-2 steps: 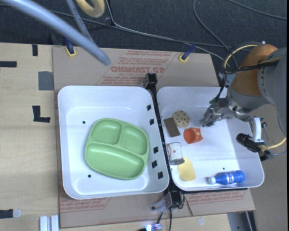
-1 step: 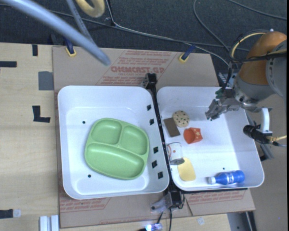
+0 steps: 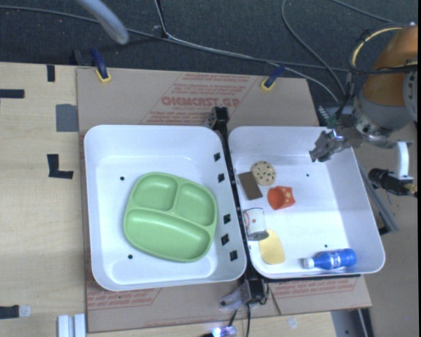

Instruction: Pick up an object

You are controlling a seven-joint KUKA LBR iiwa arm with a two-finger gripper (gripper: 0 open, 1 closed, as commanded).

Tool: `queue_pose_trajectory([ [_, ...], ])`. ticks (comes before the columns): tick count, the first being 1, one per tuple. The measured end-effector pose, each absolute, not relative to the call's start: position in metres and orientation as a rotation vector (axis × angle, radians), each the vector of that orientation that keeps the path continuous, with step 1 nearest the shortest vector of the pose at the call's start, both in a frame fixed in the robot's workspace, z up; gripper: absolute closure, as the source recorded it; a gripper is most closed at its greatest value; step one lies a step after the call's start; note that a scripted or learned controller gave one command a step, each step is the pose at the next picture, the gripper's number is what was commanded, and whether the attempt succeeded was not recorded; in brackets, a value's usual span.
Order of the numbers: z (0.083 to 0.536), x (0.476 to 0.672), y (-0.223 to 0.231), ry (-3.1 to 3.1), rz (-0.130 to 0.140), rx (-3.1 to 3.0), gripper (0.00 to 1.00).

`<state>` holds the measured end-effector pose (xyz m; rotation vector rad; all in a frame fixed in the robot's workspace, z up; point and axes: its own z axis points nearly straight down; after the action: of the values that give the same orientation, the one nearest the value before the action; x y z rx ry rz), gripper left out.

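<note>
I see the gripper [image 3: 325, 148] over the right bin [image 3: 361, 195], at its far-right rim, well apart from the orange block [image 3: 281, 197] near bin centre; can't tell its state, too small and dark. Risk imo: block lies just beside the cookie [image 3: 263, 172], so a sloppy descent nudges both or grabs nothing.

Green divided plate [image 3: 170, 216], speckled tan cookie [image 3: 263, 172], red block [image 3: 281, 197], blue bottle [image 3: 332, 260], white bins [image 3: 98, 188].
</note>
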<state>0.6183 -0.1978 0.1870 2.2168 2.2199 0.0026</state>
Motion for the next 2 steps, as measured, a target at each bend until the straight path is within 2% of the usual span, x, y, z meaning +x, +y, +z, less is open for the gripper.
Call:
queue_pose_trajectory([
  [1,0.206,0.619,-0.197,2.222,0.000,2.220,1.00],
  [2,0.198,0.602,-0.149,2.227,-0.003,2.219,1.00],
])
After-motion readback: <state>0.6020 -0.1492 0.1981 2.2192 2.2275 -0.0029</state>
